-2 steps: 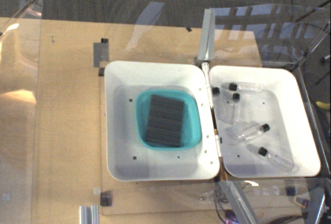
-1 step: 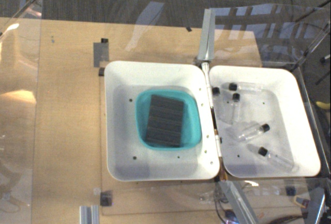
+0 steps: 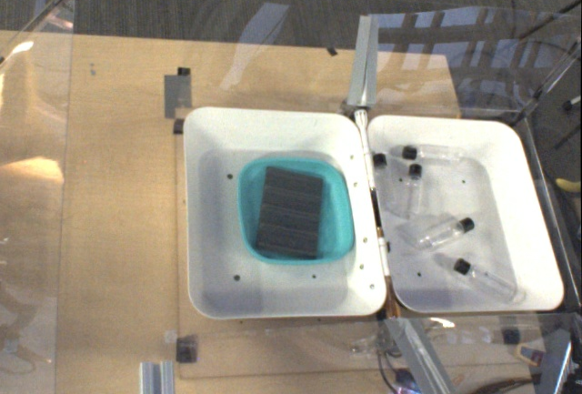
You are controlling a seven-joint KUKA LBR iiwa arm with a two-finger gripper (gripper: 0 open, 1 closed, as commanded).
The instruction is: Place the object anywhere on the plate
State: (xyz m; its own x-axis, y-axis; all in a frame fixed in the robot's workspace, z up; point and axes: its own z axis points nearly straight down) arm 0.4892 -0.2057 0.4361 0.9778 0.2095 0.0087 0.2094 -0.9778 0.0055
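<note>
A teal square plate (image 3: 338,201) lies in the middle of the left white bin (image 3: 209,201). A dark grey ribbed block (image 3: 290,211) rests on the plate, covering most of its centre. In the right white bin (image 3: 518,192) lie several clear vials with black caps: one near the top (image 3: 435,153), one upright-looking below it (image 3: 411,192), one in the middle (image 3: 443,232) and one at the lower right (image 3: 486,278).
A metal divider post (image 3: 362,65) rises between the bins at the back. Clear plastic guards stand at the bench's left and far right. Small dark fixtures (image 3: 176,94) sit on the wooden bench beside the left bin.
</note>
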